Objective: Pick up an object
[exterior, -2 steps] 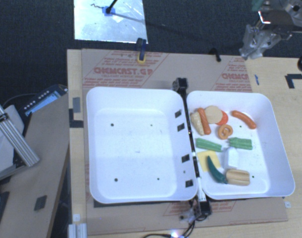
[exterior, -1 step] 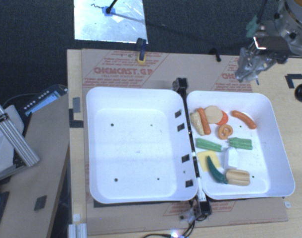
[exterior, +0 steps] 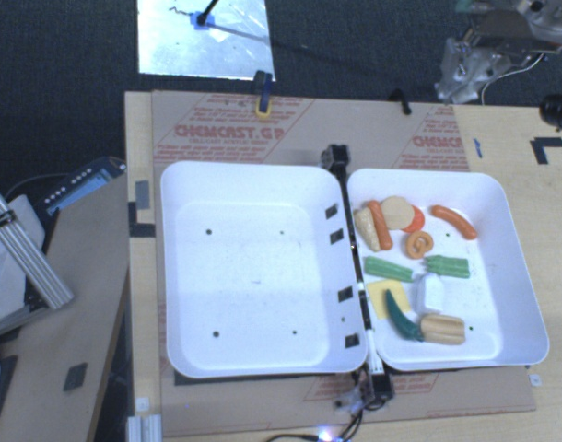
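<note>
On the desk point(exterior: 143, 357) the left bin point(exterior: 184, 339) sits beside the right bin point(exterior: 516, 325), which holds the toy food: a carrot point(exterior: 380, 226), green beans point(exterior: 388, 268), a bun point(exterior: 442, 328) and a sausage point(exterior: 453, 220). The claw point(exterior: 465, 72) hangs high above the desk's far edge, well apart from the food; I cannot tell its opening.

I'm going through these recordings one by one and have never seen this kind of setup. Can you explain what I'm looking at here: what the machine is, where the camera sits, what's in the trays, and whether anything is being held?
One fixed camera looks down at a slant on a bench. The metal shape at the top right is the gripper, the hand of a robot arm that reaches in from the right. It hangs beyond the bench's far edge, away from the bins, with nothing visibly held. Two shallow white bins sit side by side. The right bin holds toy food: an orange sausage, a green bean-like piece, a yellow block, a small bread roll and others. The left bin is the other white tray.
</note>
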Tool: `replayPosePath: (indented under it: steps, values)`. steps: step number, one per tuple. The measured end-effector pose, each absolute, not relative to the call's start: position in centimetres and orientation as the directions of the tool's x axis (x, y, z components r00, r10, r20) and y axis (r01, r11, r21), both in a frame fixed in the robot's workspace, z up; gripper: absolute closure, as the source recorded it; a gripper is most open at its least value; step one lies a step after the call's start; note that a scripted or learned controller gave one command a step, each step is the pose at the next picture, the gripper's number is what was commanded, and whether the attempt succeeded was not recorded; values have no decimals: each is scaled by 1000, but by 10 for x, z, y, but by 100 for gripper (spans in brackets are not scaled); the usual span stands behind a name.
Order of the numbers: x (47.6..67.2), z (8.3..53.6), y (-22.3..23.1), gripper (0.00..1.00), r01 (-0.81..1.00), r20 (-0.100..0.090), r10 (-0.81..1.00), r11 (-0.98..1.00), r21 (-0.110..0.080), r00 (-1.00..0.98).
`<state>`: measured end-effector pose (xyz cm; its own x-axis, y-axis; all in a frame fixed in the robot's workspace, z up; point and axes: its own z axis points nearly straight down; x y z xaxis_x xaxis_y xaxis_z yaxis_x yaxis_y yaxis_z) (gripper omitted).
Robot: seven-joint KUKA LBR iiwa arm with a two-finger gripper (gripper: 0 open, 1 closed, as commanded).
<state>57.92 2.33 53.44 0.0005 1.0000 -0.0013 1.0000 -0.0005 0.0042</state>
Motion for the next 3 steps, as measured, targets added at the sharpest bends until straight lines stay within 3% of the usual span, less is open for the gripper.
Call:
replayPosePath:
  steps: [1,2,3]
  values:
    - [524,535,44,100,1000,1,1000,5,1,-5]
    - [485,536,65,100,1000,1,1000,6,2,-6]
    - [489,535,74,100,1000,1,1000,4,3,-4]
